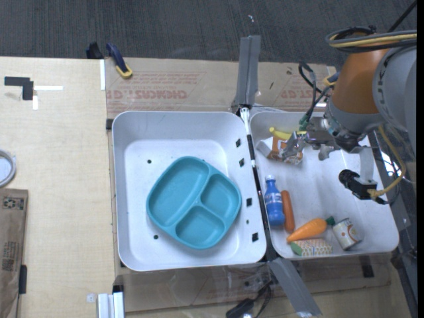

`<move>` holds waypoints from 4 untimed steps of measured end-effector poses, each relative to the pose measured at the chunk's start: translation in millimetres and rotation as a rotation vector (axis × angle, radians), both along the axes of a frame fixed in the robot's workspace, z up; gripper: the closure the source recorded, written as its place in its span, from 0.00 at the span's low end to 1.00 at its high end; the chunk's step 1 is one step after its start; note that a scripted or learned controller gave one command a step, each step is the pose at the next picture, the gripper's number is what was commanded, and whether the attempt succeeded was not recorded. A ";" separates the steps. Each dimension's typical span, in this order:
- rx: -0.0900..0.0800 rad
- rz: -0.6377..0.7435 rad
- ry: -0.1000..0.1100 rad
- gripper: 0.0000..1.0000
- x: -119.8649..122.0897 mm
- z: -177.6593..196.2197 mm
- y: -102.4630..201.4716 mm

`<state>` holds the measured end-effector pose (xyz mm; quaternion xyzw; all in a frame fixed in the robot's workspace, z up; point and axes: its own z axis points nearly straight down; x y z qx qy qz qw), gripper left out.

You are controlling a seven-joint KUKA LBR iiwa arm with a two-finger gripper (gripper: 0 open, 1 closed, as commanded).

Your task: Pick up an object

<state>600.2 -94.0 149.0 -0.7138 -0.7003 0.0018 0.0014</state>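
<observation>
Gripper (pixel 291 150) hung low over the far left corner of the right bin (pixel 377 244), reaching in from the right under the orange-banded wrist. Whether it was spread or closed could not be told from above; nothing could be seen held in it.

Camera view, right bin: directly at the gripper lay a yellow piece (pixel 281 134) beside a small grey object (pixel 263 150), both too tangled with the tool to identify. These looked like the nearest candidates for a pick.

Nearer the front, a blue bottle (pixel 272 203) lay on its side, long axis running front to back, white cap toward the far wall. Judged light, stiff and smooth, likely to roll; best taken across the middle of the body.

Just beside it, nearly touching, a red-orange stick (pixel 287 210) lay parallel. A toy carrot (pixel 307 229) pointed slantwise, thick end and green top toward the right. It seemed light and rigid, tapering, so a grip at the thick end would be safer.

A small can (pixel 345 233) lay tilted near the right front corner; a flat speckled packet (pixel 311 247) sat under the carrot.

Camera view, left bin (pixel 126 138): a teal divided plate (pixel 193 202) rested flat, well apart from the gripper.
</observation>
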 end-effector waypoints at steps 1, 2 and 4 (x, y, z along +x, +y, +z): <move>-0.001 -0.062 -0.001 0.00 10.8 -57.9 -16.8; -0.002 -0.061 -0.001 1.00 10.9 -48.4 -17.6; -0.002 -0.178 -0.004 1.00 -6.8 42.6 31.0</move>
